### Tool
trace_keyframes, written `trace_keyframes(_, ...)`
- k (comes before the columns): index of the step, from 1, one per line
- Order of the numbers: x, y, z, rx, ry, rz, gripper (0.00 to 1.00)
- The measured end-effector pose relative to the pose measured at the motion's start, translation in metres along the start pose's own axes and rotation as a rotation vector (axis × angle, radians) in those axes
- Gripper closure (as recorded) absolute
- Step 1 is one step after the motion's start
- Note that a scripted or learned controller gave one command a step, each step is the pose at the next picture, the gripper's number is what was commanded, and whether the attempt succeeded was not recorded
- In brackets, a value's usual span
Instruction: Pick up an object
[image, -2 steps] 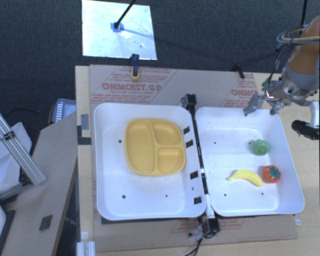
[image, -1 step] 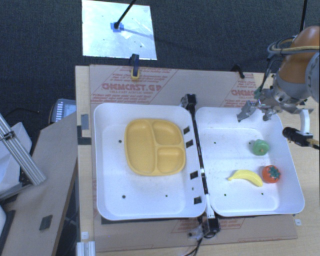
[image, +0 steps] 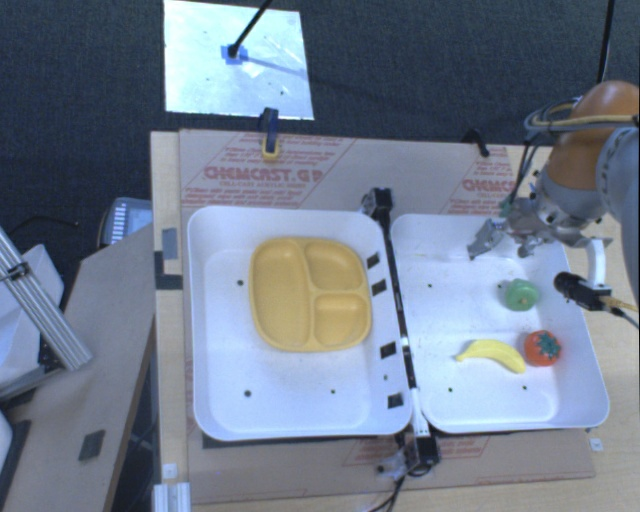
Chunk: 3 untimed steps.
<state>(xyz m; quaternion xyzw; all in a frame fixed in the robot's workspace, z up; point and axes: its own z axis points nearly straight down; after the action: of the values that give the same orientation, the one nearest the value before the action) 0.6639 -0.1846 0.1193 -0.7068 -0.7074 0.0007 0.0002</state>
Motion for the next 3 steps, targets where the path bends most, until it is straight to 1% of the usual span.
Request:
trace_keyframes(1,0.000,0.002,-0.015,-0.008,-0.002,-0.002,1.00)
trace_keyframes(2,0.002,0.001,-0.060,-0.008,-0.001,-0.003,1.00)
trace_keyframes(3,0.004,0.003,-0.126,-0.011,-0.002,-0.005,1.00)
